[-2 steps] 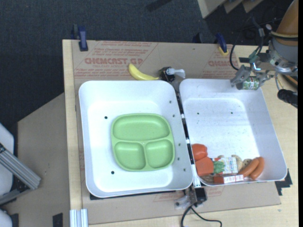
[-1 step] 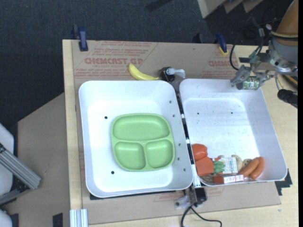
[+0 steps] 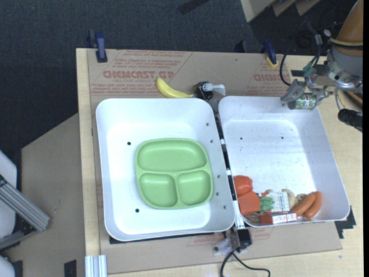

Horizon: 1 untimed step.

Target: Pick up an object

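At two o'clock, over the right bin's [image 3: 328,154] far rim, I see my tool [image 3: 301,98] clamped on a small green-and-white object [image 3: 306,103]. Other items (red and orange toy foods [image 3: 275,202]) crowd that bin's six-o'clock edge.

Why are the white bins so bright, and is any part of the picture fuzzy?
In the camera view, even overhead light makes the left bin and right bin look glaring white, with soft shadows along their walls; the green tray is sharp, the pile of toy food is small and somewhat smeared, and the gripper at the right bin's far corner looks blurry.
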Each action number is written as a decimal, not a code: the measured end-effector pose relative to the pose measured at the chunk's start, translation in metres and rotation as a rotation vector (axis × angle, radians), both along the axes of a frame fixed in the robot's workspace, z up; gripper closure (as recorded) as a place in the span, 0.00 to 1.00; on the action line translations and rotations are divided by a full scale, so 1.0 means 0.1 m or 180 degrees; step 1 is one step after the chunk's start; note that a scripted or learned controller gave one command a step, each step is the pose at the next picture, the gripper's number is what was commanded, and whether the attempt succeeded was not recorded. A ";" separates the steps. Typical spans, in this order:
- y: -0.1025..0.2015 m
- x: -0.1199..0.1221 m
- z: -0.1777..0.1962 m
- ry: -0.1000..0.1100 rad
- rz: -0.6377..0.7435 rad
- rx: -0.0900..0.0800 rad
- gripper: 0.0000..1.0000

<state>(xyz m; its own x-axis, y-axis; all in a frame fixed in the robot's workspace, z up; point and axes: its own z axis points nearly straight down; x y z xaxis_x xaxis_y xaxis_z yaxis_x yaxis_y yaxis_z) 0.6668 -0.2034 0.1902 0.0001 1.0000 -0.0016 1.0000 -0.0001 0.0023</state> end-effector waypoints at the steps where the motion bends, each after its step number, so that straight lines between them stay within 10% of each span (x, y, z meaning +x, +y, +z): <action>1: 0.00 0.00 0.00 0.0000 0.0000 0.0000 0.00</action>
<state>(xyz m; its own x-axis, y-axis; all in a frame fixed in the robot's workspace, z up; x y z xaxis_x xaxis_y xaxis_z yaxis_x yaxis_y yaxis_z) 0.6668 -0.2034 0.1902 0.0001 1.0000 -0.0016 1.0000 -0.0001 0.0023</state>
